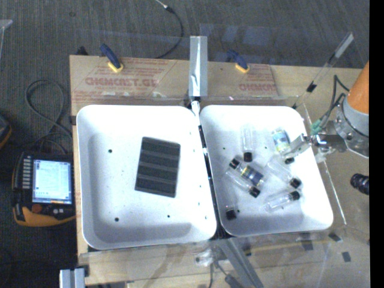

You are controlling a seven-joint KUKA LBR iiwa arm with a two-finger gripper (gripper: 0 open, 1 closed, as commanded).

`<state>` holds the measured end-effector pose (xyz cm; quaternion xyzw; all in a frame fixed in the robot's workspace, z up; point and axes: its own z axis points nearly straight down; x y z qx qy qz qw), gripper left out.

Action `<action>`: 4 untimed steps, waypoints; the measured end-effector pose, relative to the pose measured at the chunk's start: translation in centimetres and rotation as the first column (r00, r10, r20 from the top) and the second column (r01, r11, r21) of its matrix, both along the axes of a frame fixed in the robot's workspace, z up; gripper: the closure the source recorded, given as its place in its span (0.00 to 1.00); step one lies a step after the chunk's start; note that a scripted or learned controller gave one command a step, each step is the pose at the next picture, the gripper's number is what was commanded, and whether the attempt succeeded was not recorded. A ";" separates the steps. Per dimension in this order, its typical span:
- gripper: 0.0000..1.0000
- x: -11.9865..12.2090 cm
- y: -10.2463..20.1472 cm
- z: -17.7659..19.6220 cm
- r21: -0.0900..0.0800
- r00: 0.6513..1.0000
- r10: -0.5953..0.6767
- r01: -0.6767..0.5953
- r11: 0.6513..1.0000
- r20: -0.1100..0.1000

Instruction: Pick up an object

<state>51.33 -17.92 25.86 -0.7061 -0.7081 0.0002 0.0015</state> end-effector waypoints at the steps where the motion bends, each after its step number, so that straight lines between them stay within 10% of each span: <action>1: 0.00 0.2 3.3 -14.7 -0.010 0.991 0.131 -0.130 0.991 0.030; 2: 0.00 6.2 5.9 -16.8 -0.009 0.983 0.182 -0.182 0.983 0.019; 3: 1.00 6.3 6.1 -15.7 -0.005 0.983 0.182 -0.182 0.983 0.023; 4: 1.00 8.7 8.4 -2.5 -0.006 0.999 0.035 -0.035 0.999 0.001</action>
